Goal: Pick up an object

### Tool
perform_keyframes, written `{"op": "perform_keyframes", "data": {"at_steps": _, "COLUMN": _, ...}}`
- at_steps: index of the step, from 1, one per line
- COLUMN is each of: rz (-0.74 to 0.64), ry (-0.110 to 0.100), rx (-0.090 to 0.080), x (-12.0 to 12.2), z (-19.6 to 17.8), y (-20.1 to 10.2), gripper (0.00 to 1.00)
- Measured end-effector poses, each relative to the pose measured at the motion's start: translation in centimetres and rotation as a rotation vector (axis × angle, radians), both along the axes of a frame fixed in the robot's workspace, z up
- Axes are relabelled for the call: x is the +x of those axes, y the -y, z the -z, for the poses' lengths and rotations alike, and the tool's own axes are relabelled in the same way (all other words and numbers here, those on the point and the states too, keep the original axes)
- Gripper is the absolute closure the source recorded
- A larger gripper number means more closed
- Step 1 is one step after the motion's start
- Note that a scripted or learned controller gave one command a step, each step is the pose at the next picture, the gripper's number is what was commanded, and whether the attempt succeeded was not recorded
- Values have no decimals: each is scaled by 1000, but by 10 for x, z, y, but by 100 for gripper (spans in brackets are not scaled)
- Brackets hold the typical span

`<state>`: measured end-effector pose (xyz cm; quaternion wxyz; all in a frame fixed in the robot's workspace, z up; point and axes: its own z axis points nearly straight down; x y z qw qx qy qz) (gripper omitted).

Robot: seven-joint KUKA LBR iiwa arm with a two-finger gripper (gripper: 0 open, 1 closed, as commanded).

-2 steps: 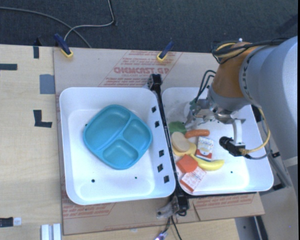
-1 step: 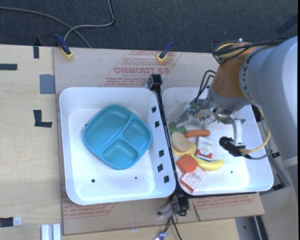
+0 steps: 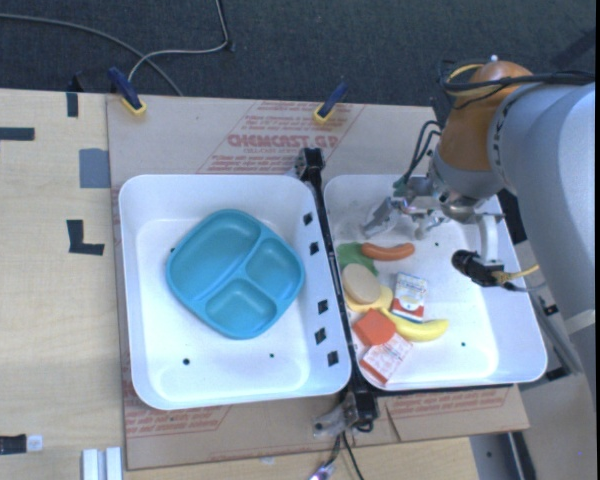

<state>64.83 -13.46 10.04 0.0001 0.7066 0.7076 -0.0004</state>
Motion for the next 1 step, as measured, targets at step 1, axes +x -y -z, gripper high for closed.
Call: {"op": "perform_keyframes", "data": {"at_steps": 1, "rz": 0, "ry": 4, "rx": 0, "x": -23, "z": 13, "y": 12, "gripper": 0}}
